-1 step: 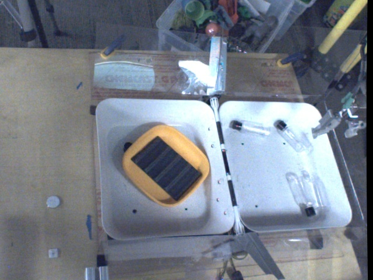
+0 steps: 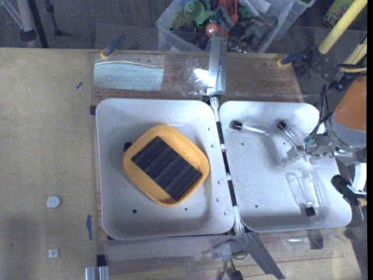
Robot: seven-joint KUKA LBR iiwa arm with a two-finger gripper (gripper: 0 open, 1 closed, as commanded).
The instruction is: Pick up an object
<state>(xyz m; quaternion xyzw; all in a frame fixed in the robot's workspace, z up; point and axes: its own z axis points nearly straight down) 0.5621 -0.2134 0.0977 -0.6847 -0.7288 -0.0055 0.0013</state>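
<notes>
A pale wooden bench (image 2: 41,127) carries the scene, with a clear tub of bright toys (image 2: 233,10) standing beyond its far edge. Furthest left of the two bins, the left bin (image 2: 111,156) holds a yellow pad with a dark ribbed panel (image 2: 166,165), lying flat and turned at a slant, well apart from the arm. Across the central divider, the right bin (image 2: 256,179) holds three clear tubes with black caps: one (image 2: 247,128) near the bin's far-left corner, lying nearly crosswise; a second (image 2: 289,134) running diagonally toward the arm; and a third (image 2: 304,192) near the bin's near-right corner, its long axis running roughly front to back with the cap at the near end. At the right edge the gripper (image 2: 315,150) hangs over the bin's right side, but its end is lost among cables and clear plastic, so whether it is open or closed cannot be made out. Any tube looks like the likeliest pick; the diagonal one lies closest, just left of the gripper, with the near-right tube just in front.
</notes>
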